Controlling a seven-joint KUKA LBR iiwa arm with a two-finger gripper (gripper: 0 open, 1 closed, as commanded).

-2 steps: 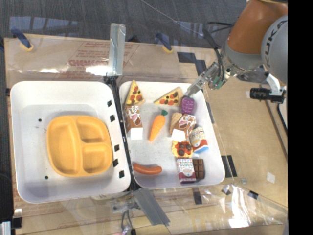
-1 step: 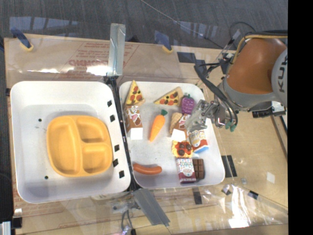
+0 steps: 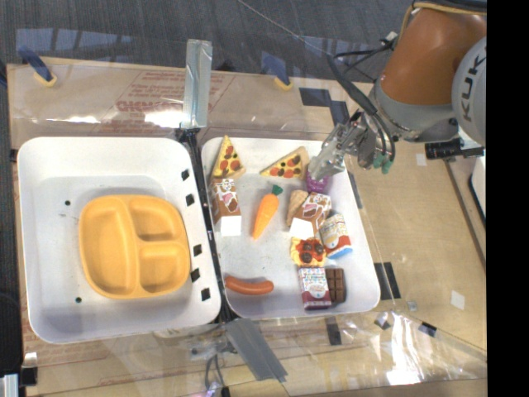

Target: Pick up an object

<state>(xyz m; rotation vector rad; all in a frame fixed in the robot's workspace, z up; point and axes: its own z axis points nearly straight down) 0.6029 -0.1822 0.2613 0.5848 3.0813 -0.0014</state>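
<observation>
Right white bin (image 3: 364, 246) on the worktop (image 3: 413, 222) is holding toy food packed close: two pizza wedges (image 3: 226, 159) (image 3: 286, 166), an orange carrot (image 3: 265, 212), a glossy sausage (image 3: 249, 286), a chocolate bar (image 3: 335, 283), small printed packets and a purple piece (image 3: 316, 182). The tool (image 3: 326, 165) is hanging over the bin's upper right corner just above the purple piece, with the second wedge crowding beside it; whether its grip is open or closed cannot be told. Left bin (image 3: 41, 304) is carrying a smooth yellow divided tray (image 3: 132, 244).
</observation>
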